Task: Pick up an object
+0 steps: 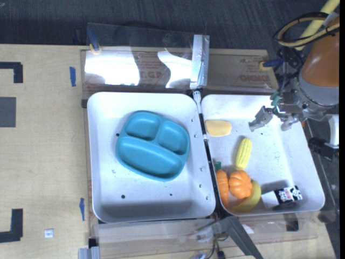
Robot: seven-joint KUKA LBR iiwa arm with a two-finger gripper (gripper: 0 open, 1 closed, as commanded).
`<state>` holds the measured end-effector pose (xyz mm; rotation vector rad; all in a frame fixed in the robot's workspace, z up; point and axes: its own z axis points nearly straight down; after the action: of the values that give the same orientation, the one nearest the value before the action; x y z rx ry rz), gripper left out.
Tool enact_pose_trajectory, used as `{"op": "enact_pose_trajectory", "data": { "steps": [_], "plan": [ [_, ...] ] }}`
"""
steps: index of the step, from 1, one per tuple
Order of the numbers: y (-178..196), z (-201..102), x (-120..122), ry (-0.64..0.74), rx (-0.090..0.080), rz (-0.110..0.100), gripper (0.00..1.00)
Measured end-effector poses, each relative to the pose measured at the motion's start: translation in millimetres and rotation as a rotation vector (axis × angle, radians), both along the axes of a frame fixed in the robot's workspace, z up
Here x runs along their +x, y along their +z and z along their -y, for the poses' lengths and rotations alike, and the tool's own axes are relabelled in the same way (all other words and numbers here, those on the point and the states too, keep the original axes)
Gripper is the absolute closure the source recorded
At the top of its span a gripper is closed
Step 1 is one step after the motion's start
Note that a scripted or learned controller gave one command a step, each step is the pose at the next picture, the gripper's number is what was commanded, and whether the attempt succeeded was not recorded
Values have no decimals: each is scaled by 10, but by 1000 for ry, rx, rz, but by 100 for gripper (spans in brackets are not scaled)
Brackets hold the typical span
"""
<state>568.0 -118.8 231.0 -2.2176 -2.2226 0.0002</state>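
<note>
End effector (275, 117) above yellow corn cob (243, 152)

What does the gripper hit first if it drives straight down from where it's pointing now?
Probably bare floor of the right bin. The gripper hangs over its upper part, open, with the pale yellow piece and corn cob off to its side. Height is hard to judge from this slanted view.

I see light wood bench (43, 161), black square markings and blue tape bits on its left part. Two shallow white bins side by side on it: left bin (102, 198), right bin (302, 161), rims touching at centre. Behind bins, clear plastic sheet (140, 63) over brown cardboard strip (237, 72).
</note>
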Motion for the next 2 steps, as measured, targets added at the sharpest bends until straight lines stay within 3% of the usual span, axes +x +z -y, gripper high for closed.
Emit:
{"op": "enact_pose_trajectory", "data": {
  "steps": [1,2],
  "plan": [
    [-1432,-158,91,25,-2,8,0],
    [-1317,-151,108,23,-3,14,100]
  ]
}}
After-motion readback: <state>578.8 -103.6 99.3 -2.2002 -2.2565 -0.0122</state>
